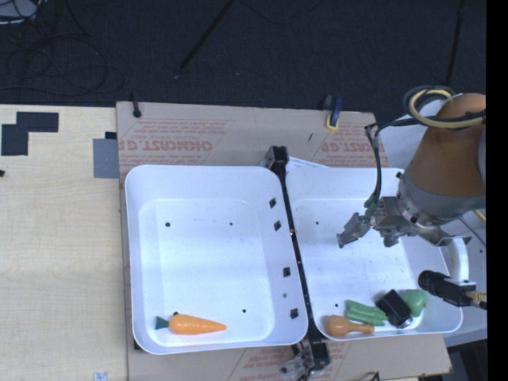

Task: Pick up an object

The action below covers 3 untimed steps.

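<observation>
Claw (355, 230) hangs over the right bin (317, 213), above its bare middle floor, with the grey arm (444, 165) and its orange band reaching in from three o'clock. Whether it is wide or narrow I cannot tell from this slanted view; the dark tip is too small and too blurred to judge. Nothing shows gripped in it.

Nearest candidates for the pick lie in a cluster at the near edge of the same bin, toward five o'clock from the claw. An orange gourd-shaped toy (347, 326) lies at the bottom rim, its long axis running roughly nine to three o'clock. Just beside it, toward two o'clock, lies a green pod-like toy (365, 313), its long axis tilted from ten to four o'clock. A black block (394, 307) rests against a second green piece (414, 299) further toward three o'clock; these two look to be touching.

Well apart from all this, a toy carrot (197, 325) lies in the left bin (159, 213) near its seven o'clock corner, long axis nine to three, pointed end toward three o'clock.

My judgement is that the cluster is the easier target: the claw would need to travel toward five o'clock and descend, closing across a toy's short axis. Crowding there could spoil a clean grasp.
</observation>
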Tool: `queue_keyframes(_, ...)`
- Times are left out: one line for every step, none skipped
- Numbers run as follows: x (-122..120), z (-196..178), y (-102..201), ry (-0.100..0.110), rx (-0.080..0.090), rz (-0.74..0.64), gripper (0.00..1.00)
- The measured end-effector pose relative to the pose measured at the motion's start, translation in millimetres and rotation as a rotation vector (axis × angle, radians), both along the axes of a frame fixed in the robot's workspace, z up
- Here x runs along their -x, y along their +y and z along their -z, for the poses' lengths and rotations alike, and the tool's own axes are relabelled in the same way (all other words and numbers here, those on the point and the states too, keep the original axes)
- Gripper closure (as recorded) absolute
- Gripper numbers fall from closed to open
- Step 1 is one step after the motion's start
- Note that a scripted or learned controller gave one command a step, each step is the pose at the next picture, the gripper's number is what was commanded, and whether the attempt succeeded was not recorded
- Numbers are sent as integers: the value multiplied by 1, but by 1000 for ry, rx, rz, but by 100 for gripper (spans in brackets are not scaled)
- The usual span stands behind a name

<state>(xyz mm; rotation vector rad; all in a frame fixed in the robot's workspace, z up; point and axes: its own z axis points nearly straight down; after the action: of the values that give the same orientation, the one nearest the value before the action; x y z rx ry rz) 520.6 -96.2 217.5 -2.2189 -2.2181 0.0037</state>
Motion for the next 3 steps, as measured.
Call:
queue_keyframes(-46,33,147,-1,-5,-15,0)
queue_keyframes(-78,-61,189,-12,-1,-6,0)
queue_keyframes(-67,-142,121,-10,3,5,0)
